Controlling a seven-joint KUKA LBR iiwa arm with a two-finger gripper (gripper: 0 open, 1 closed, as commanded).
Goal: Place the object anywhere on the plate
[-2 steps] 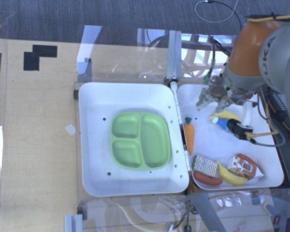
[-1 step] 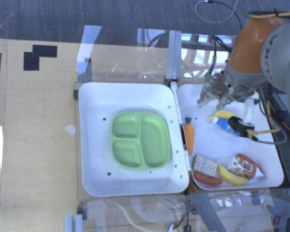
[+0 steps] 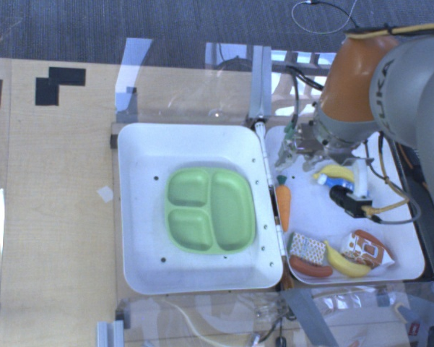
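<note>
I count two bins: left bin (image 3: 133, 194) holds one green plate (image 3: 211, 210). Right bin (image 3: 411, 255): one carrot (image 3: 282, 204), two bananas, one sausage (image 3: 310, 268). Gripper (image 3: 297, 150) above the carrot; finger state I cannot tell.

— Left of centre: a white bin (image 3: 141, 194) holding a green three-compartment plate (image 3: 211, 210).

— And right of that?

— A second white bin (image 3: 411, 255), under the grey arm (image 3: 390, 78) with its orange band, reaching in from the upper right. Gripper (image 3: 297, 149) low over that bin's upper left part, fingers hard to read.

— Contents?

— A carrot (image 3: 282, 204) along the left wall, upright in the frame. A yellow and blue item (image 3: 338, 175) just right of the gripper. Along the lower edge: a sausage (image 3: 310, 267), a banana (image 3: 346, 263), a small printed packet (image 3: 364, 248).
</note>
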